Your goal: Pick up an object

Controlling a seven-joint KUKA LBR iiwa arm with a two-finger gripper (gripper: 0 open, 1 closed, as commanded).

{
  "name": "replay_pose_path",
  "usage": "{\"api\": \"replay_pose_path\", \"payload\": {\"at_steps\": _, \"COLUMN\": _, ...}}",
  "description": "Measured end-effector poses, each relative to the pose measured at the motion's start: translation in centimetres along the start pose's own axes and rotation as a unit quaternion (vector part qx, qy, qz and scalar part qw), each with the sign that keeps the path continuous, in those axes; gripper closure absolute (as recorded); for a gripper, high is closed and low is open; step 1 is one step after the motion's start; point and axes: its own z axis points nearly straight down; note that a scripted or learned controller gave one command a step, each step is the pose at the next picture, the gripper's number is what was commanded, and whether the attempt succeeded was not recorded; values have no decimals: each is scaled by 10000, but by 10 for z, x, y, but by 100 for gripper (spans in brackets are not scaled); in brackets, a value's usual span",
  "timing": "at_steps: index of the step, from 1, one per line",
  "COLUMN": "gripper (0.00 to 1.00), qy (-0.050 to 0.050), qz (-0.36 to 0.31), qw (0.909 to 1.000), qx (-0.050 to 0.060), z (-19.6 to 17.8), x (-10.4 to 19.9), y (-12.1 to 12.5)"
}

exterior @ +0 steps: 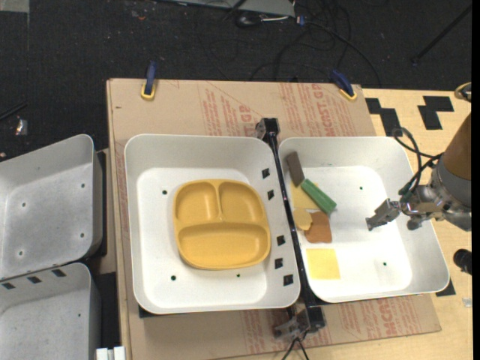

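From the camera view above the counter [225, 111], the gripper [384, 214] hangs over the right bin [420, 276], near its right wall; whether its fingers stand apart or together cannot be told at this size. The candidates lie in a cluster by the bin's left wall, well apart from the gripper: a green block [319, 197], a dark bar [294, 168], a brown piece [320, 229] touching a pale tan piece [303, 217], and a flat yellow square [323, 263]. The left bin [150, 276] holds a yellow divided plate [222, 224]. A sound try would likely favour the green block (raised, narrow); centre above it, straddle its short width, descend fully before closing.
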Motion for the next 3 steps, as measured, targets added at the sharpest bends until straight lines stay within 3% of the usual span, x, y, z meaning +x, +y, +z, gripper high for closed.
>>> {"api": "replay_pose_path", "payload": {"at_steps": 2, "gripper": 0, "qy": 14, "qz": 12, "qw": 10000, "qx": 27, "z": 106, "x": -2, "y": -8}}
{"api": "replay_pose_path", "payload": {"at_steps": 3, "gripper": 0, "qy": 6, "qz": 9, "qw": 10000, "qx": 3, "z": 107, "x": -2, "y": -8}}
